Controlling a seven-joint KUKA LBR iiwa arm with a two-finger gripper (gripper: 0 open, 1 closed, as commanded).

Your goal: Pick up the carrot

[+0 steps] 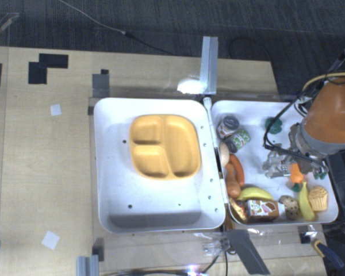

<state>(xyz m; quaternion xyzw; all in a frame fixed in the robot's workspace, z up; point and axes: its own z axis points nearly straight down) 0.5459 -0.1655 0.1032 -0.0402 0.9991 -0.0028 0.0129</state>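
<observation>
Tool (pixel 282 164) hangs low over the right bin (pixel 250 111); whether it is open or closed cannot be told. Just beside it lies the small orange carrot (pixel 297 173), apart from the sausage (pixel 236 174), banana (pixel 256 194) and a can (pixel 236 140) whose label is unreadable.

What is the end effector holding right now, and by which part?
Cannot be told. The end effector sits low in the right bin, beside a small orange piece that may be the carrot.
</observation>
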